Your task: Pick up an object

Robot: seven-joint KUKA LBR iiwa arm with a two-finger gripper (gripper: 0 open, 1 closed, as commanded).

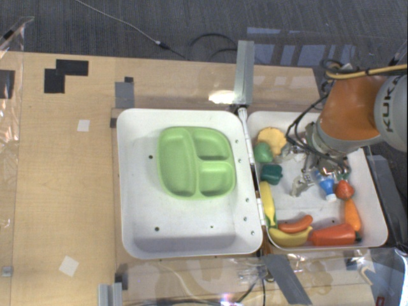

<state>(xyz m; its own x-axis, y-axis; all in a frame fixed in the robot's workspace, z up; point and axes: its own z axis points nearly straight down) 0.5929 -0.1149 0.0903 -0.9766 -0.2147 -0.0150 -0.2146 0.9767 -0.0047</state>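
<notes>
Gripper (313,182) low in right bin (376,199), just left of blue bottle (327,187); finger state can't tell.

You see a light green tray (194,162) in a white bin (137,190), an orange carrot (351,214), a yellow banana (290,236).

Grey arm (389,107) entering from the right, orange band (349,110) above the wrist, wrist angled steeply downward, two-finger gripper (309,182) lowered beneath it, metal fingers (299,186) pointing down and slightly left
</notes>
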